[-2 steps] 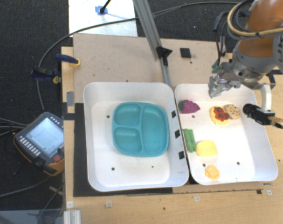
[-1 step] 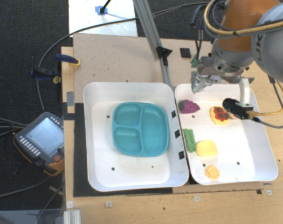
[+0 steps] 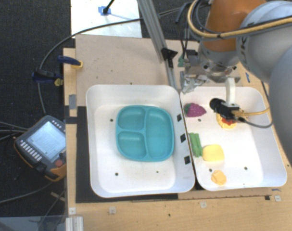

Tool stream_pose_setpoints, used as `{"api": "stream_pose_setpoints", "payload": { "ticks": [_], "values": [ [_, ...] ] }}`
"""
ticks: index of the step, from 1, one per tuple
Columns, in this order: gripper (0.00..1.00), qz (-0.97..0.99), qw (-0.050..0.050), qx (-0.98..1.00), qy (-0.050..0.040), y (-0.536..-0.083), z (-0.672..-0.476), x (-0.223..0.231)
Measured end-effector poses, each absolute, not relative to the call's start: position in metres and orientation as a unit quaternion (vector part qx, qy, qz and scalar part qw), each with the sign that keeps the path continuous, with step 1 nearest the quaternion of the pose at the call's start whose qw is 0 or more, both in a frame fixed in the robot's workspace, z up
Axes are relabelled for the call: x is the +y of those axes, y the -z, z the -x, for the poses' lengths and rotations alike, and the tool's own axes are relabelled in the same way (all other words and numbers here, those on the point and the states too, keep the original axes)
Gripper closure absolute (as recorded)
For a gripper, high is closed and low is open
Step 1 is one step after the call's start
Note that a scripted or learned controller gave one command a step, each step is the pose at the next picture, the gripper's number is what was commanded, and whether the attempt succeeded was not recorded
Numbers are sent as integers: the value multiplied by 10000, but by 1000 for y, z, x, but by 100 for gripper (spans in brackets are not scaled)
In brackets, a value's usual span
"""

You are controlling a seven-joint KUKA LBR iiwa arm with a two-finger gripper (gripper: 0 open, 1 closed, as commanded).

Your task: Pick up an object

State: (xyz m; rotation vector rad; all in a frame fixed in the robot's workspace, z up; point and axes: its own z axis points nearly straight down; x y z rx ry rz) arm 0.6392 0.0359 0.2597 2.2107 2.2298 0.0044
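Note:
My gripper point(image 3: 190, 84) hangs over the far left corner of the right bin point(image 3: 261, 143), just above and left of a purple bunch-shaped toy point(image 3: 196, 110). Nothing shows held in it. Further into that bin lie a red and yellow toy point(image 3: 227, 123), a green stick-shaped piece point(image 3: 196, 144) by the left wall, a yellow block point(image 3: 213, 152) beside it, and a small orange piece point(image 3: 218, 177) near the front.
The left bin point(image 3: 102, 167) holds a teal divided plate point(image 3: 145, 133). A metal pole point(image 3: 153, 23) slants up behind the bins near the gripper. A teach pendant point(image 3: 42, 141) and cables lie on the floor at left.

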Motion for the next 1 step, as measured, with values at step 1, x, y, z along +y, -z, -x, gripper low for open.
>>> {"api": "stream_pose_setpoints", "payload": {
  "ticks": [1],
  "values": [
    [100,-7039,8,7103,-16,-260,-650,90]
  ]
}}
